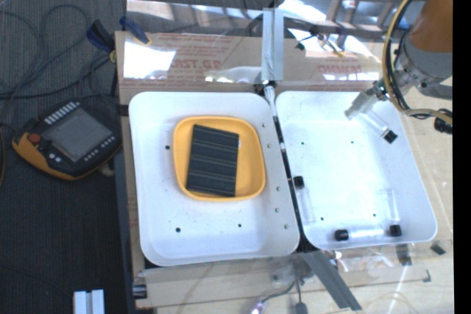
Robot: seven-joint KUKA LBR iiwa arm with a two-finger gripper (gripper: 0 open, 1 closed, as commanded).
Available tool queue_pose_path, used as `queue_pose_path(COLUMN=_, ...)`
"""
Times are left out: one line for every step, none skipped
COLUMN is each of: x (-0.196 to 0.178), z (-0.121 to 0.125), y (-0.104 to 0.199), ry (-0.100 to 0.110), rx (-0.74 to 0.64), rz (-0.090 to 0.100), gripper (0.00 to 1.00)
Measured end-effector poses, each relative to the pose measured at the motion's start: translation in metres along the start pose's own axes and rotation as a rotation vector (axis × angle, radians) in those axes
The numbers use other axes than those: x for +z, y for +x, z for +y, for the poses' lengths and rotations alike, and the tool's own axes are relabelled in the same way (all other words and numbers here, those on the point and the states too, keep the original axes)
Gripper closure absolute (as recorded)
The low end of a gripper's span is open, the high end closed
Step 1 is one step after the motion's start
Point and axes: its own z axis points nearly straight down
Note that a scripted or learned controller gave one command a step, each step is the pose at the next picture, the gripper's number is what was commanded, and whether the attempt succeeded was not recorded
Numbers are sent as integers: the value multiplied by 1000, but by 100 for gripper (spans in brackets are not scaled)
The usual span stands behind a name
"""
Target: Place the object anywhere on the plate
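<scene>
Seeing gripper (362, 105) hanging over far part of R bin (346, 173), at end of grey arm w/ orange band, reaching in from view's R. Not managing to tell if gripper is spread or pressed together: too pale and too small against white bin floor.

Going outward in same bin: finding clear tube (366, 233) lying flat along near wall, w/ black caps at both ends. Finding second clear tube (303, 201) lying along wall next to L bin (154, 217), black cap at its far end.

Crossing to L bin: seeing yellow plate (252, 165) sitting approx. in middle of bin floor, square-ish w/ rounded corners and raised rim. Finding dark slab (213, 159) lying flat on this plate, well apart from gripper. Describing slab: rect., thin, charcoal to black, matte, w/ faint ridges running across top face. Lying w/ long side going near-to-far, turned a little so edges are not parallel w/ plate rim. Staying fully inside rim, covering most of plate centre, yellow showing on all four sides.

Further out: noting shiny cardboard wall (199, 66) standing behind both bins, and teach pendant (70, 140) w/ grey screen resting on dark carpet at view's L, cables trailing beside it.
</scene>
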Motion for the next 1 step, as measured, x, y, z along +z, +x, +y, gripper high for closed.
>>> queue_pose_path(x=0, z=0, y=0, ry=0, rx=0, rz=0, gripper=0)
